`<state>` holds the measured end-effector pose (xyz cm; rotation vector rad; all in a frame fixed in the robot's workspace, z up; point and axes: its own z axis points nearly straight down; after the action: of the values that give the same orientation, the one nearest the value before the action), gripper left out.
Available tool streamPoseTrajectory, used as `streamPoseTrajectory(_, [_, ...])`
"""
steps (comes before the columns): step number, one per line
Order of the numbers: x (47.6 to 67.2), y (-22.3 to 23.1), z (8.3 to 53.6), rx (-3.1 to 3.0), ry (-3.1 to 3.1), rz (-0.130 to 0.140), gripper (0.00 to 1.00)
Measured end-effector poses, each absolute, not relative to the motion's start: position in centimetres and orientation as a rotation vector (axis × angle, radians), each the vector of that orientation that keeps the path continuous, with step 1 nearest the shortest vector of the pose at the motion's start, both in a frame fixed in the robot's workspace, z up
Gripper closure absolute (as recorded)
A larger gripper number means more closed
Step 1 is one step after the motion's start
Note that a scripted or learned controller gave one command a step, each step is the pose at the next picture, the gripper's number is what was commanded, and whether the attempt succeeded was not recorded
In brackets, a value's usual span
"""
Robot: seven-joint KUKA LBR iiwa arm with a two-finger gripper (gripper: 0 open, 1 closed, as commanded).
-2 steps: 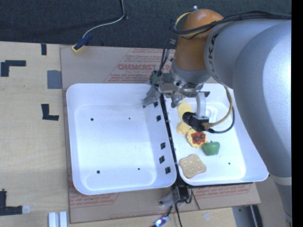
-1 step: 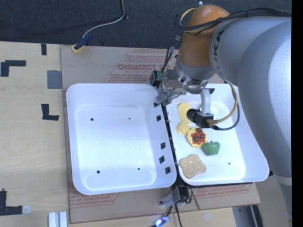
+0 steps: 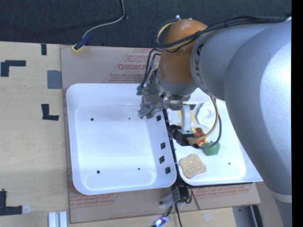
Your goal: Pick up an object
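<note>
My gripper [image 3: 150, 103] hangs just above the middle of the frame, over the upper right corner of the left bin [image 3: 80, 126], close to the wall where the two bins meet. It is a dark cluster of metal and cables from this angle, and I cannot tell whether it is spread or closed. I see nothing held in it. My orange band [image 3: 179, 48] sits directly above it, and the grey bulk of my arm [image 3: 255, 89] fills the right side of the frame.

The things to pick from all lie in the right bin [image 3: 236, 174], right of centre. A tan cracker-shaped piece [image 3: 191, 165] rests nearest the lower edge of that bin, close to the dividing wall. Just up and to the right of it is a small green object [image 3: 211, 149], and touching that a red and yellow item [image 3: 199, 135] I cannot name. A white round object [image 3: 206, 112] lies further up, partly behind my cables.

Both bins stand on a cardboard sheet [image 3: 94, 65] on the table [image 3: 28, 141]. A cable with a blue and yellow end [image 3: 81, 42] lies at the upper left.
</note>
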<state>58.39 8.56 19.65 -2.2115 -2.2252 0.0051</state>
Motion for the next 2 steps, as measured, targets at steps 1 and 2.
streamPoseTrajectory(1, [53.7, 13.4, 20.5, -2.211, -2.226, 0.005, 1.00])
streamPoseTrajectory(2, [48.2, 15.8, 28.9, -2.213, -2.228, -0.007, 1.00])
